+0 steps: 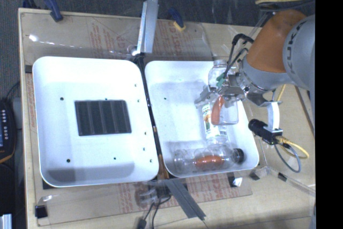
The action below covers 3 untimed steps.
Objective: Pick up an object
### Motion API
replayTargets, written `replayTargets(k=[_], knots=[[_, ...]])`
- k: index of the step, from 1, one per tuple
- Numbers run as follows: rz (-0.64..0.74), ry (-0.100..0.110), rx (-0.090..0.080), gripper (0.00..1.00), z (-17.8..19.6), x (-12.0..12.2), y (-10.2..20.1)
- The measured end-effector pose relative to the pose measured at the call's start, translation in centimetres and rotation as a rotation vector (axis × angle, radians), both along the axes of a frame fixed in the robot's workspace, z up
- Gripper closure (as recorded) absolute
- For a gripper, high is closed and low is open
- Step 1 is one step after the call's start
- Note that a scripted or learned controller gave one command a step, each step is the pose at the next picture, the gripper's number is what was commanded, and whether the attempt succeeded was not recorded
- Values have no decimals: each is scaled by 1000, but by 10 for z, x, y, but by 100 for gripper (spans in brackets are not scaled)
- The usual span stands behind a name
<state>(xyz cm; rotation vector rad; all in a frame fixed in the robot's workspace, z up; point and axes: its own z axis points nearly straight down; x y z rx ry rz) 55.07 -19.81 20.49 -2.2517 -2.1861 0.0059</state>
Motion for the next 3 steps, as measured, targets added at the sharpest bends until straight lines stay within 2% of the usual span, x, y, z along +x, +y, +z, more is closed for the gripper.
replayTargets(k=[1, 2, 3], knots=[[125, 1, 3, 0, -115, 30, -1], [131, 5, 4, 100, -106, 29, -1], [171, -1, 2, 100, -20, 38, 49]])
